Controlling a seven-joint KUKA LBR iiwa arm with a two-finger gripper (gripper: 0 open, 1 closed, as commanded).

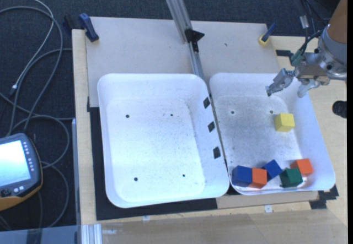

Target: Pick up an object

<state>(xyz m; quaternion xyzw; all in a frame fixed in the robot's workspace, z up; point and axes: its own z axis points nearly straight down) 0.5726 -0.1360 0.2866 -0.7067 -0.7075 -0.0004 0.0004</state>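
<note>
My gripper (289, 87) hangs over the back right part of the right bin (251, 110), its two fingers spread apart with nothing between them. A yellow cube (284, 122) lies in that bin just in front of the gripper, a little below it in the view. Along the bin's front edge sit a blue cube (241, 174), an orange cube (258, 177), a second blue cube (272, 168), a green cube (290, 177) and another orange cube (303, 167).
The left bin (154, 138) lies beside the right one, with black clips (210, 126) along their shared edge. A slanted metal pole (176, 9) rises behind the bins. Blue (88, 26) and yellow (265, 38) clamps hold the board's back corners.
</note>
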